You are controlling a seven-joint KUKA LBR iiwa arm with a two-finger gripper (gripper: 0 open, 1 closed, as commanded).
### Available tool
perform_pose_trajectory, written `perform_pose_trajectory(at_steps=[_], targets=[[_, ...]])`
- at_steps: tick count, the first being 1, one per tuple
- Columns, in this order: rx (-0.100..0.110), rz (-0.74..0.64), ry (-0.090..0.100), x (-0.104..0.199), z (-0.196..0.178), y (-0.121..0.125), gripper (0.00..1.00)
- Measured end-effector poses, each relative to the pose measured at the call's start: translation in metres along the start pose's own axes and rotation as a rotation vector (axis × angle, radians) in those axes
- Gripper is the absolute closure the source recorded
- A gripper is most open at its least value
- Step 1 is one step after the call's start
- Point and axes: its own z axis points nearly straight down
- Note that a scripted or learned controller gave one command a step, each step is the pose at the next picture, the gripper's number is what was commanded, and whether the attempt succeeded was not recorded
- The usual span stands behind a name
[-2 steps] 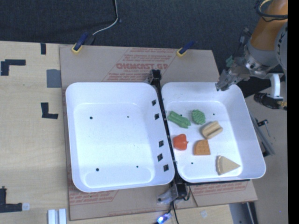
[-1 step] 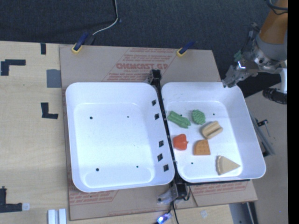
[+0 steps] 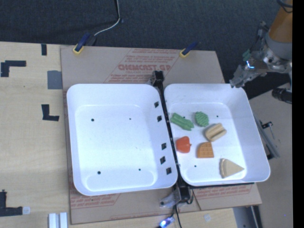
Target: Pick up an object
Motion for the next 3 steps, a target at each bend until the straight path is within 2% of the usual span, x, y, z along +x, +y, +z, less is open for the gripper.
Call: perform_pose_trajectory(at_steps=[3], targets=[[0.001, 0.0, -0.001, 0.0001, -0.0015, -0.0002, 1.0]])
